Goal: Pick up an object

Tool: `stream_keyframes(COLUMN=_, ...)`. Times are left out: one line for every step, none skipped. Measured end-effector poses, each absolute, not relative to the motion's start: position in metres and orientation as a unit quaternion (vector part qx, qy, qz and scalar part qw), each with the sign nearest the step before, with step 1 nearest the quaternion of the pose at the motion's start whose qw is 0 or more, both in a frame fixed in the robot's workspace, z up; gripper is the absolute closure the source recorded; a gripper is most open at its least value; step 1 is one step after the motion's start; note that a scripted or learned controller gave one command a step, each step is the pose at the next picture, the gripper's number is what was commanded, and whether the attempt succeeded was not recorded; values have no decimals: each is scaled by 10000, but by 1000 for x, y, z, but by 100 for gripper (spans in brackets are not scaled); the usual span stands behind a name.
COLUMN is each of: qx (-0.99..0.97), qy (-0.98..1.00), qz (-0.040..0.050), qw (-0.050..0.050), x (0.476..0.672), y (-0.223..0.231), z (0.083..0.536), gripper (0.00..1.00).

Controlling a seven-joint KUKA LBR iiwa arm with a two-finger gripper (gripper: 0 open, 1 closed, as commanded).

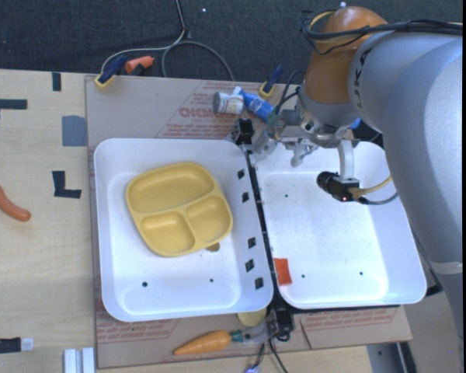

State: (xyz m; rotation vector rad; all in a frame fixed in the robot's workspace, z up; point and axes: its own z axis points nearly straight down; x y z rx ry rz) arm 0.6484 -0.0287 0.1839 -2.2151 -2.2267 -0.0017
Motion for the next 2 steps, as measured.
stream_keyframes(qx=-7095, qy=-7047, qz=22, qw=1, x=627, y=-107, z=164, gripper=0)
stream_keyframes(qx=-7062, qy=-7080, qz=16, qw=5, x=664, y=-105, z=102, gripper=0)
